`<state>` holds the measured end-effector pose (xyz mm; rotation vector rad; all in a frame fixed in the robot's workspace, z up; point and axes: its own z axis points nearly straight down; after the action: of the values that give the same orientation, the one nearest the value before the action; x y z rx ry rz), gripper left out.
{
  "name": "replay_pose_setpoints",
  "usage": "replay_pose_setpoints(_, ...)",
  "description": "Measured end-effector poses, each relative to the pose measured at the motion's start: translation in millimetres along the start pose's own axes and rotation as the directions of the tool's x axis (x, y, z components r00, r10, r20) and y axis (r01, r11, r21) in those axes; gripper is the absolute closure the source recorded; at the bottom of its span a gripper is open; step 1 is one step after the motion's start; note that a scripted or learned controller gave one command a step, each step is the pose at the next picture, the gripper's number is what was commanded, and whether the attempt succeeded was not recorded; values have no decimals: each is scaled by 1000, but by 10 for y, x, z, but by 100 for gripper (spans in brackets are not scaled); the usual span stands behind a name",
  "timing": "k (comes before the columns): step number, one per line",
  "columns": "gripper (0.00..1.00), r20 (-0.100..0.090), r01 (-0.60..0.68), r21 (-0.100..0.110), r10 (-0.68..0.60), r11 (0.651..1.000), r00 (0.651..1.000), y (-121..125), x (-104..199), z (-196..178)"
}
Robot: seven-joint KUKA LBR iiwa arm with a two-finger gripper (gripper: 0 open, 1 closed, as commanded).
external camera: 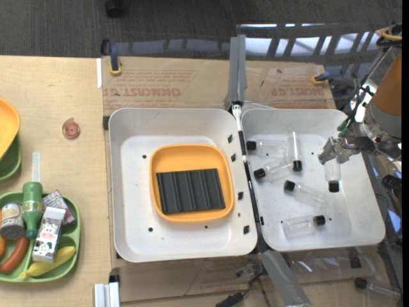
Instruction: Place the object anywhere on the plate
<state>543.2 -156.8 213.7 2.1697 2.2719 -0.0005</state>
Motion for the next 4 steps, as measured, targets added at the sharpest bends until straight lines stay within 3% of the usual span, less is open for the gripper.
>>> replay_pose_setpoints(1,100,1,375,0,-375,927,927,772,78,98)
replay_pose_setpoints(2,100,5,574,-3,-574,819,819,1132,-714,-248)
replay_pose_setpoints(3,100,2,623,-1,-623,782,782,1085,-652,-1656)
replay_pose_setpoints(4,100,5,833,-1,-833,553,553,1114,-709,-2281)
